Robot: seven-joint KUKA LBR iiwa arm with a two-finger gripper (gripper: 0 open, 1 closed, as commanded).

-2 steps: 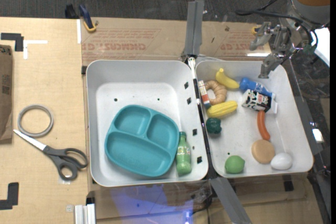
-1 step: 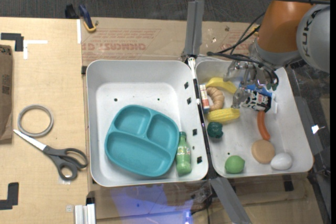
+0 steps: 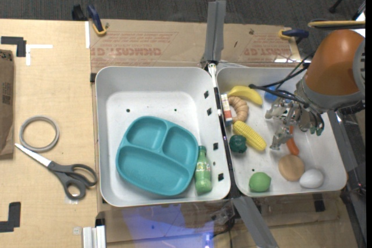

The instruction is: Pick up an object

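The claw (image 3: 283, 137) hangs low in the right bin (image 3: 332, 178) over the carrot (image 3: 292, 147), beside the corn (image 3: 249, 135), placed for a pick; its spread cannot be told.

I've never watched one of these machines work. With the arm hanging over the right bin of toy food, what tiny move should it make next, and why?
Probably a short drop straight down. The gripper hangs in the right bin with nothing visibly held, just above an orange carrot-like piece and beside the corn cob. Lowering onto the piece nearest beneath it seems the simplest try at a pick.
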